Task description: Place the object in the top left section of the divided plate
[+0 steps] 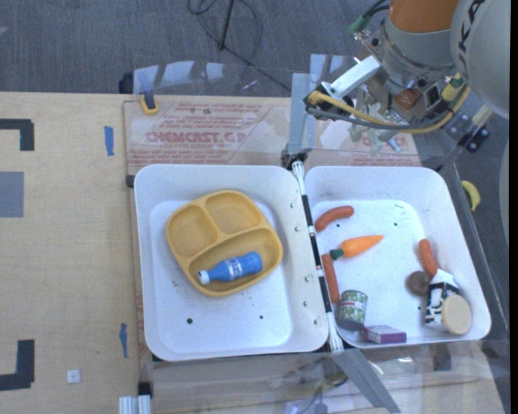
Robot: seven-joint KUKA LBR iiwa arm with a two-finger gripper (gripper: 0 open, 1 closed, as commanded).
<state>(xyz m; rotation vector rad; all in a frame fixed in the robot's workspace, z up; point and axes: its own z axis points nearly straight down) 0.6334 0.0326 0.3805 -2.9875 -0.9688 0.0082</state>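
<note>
We're seeing the arm getting cut off at the top edge, hanging above the right bin; cables are cluttering the pincer, so we can't tell its state.

Right bin holds sausages, carrot, can.

The arm enters at the one o'clock corner of the view, its orange band at the top edge. Below the band the grey wrist carries yellow cables and a white bracket, held high at the twelve o'clock side.
</note>
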